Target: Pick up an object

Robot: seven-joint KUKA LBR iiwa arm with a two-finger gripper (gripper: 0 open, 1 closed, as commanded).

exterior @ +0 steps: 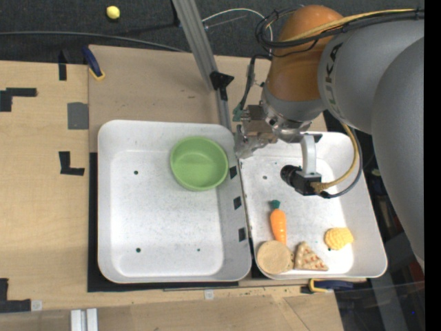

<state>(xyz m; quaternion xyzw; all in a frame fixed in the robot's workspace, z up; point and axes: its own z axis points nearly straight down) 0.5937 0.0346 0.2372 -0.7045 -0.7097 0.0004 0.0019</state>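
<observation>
Two shallow white bins sit side by side on a wooden bench (41, 205), seen from above at a slant. The landmark is a green bowl (198, 163), standing upright in the left bin (138, 212), in its far right corner and close to the wall shared with the right bin (358, 192).

Nearest the viewer, and down to the right of the bowl, a round tan biscuit (274, 258) lies against the front edge of the right bin. A toy pizza slice (309, 258) lies just beside it, on the side away from the bowl. Farther right of the bowl again, and a little farther back, is a small yellow ridged piece (338, 238); what it is cannot be made out. A toy carrot (278, 225) lies between the biscuit and the bowl's level, green tip pointing away from the viewer, almost touching the biscuit.

The gripper (247, 142) hangs just right of the bowl, over the far end of the shared wall. Whether it is released or clenched cannot be told, and nothing is seen in its grasp. The grey arm (386, 81), with its orange band (303, 43), reaches in from the right, behind the bowl.

Far beyond the bowl, a small yellow ball (112, 12) lies on the dark floor.
</observation>
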